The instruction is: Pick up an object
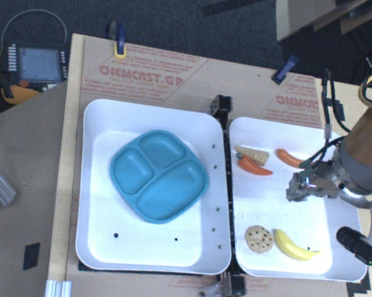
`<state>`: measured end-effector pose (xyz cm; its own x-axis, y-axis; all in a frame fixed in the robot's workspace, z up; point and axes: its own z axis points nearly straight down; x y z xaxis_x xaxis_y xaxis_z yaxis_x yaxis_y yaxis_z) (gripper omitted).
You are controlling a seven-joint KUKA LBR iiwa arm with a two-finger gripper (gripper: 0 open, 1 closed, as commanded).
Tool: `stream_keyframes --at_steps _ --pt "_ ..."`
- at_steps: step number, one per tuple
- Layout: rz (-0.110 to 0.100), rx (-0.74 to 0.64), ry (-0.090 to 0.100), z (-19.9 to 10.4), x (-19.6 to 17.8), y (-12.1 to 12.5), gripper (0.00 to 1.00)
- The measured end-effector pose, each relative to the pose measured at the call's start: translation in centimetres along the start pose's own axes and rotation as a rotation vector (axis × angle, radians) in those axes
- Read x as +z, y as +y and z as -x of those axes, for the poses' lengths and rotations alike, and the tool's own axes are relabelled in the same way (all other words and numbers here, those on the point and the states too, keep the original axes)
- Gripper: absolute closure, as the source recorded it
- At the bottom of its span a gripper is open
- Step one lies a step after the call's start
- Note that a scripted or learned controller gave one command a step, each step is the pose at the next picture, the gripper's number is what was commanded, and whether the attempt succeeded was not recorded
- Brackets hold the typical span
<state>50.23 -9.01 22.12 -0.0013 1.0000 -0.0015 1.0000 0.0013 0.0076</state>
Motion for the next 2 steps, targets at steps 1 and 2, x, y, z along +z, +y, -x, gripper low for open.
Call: stream_keyframes --at_steps 1,2 --pt "0.001 0.0 -0.001 0.0 -5.4 0.2 1.0" --pt "-0.004 -0.005 0.002 -4.6 -5.5 2.3 1.0"
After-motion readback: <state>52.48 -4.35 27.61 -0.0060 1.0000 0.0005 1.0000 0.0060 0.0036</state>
